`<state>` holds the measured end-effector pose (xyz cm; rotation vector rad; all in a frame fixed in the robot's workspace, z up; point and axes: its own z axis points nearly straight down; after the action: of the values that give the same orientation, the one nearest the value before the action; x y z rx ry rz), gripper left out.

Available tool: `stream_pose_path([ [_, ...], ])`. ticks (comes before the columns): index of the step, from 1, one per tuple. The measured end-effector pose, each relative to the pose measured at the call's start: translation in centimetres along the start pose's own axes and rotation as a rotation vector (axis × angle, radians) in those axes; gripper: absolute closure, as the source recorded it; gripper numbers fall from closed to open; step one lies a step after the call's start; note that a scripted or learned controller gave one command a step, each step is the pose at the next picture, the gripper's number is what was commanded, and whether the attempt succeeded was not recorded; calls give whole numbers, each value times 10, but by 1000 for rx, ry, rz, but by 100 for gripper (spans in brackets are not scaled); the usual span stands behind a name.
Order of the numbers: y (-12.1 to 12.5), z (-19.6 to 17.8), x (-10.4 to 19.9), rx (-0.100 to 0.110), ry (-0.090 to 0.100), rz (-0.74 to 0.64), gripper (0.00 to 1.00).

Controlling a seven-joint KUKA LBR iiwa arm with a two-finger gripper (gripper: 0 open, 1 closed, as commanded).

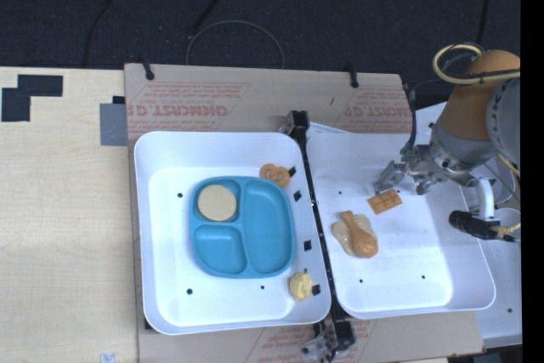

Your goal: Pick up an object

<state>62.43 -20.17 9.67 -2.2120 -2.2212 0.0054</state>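
The tool (393, 177), state unclear, hangs just beside the cracker (384, 201) and could nudge it toward the drumstick (356, 235)

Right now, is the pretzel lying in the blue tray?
No, the pretzel lies on the left bin's floor beside the blue tray's upper right corner.

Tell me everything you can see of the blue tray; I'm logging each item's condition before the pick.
The blue tray is a rounded-corner dish that looks like moulded plastic, split by raised ridges into three compartments. It lies flat on the floor of the left bin, roughly central. A round tan disc sits in its upper-left compartment. The pretzel and the yellow lump lie off its corners, seemingly apart from it.
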Motion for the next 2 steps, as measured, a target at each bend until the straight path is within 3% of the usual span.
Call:
stream_pose_path([
  [1,1,-14,-1,-4,-1,-1,100],
  [2,-5,-73,-7,-10,-4,6,100],
])
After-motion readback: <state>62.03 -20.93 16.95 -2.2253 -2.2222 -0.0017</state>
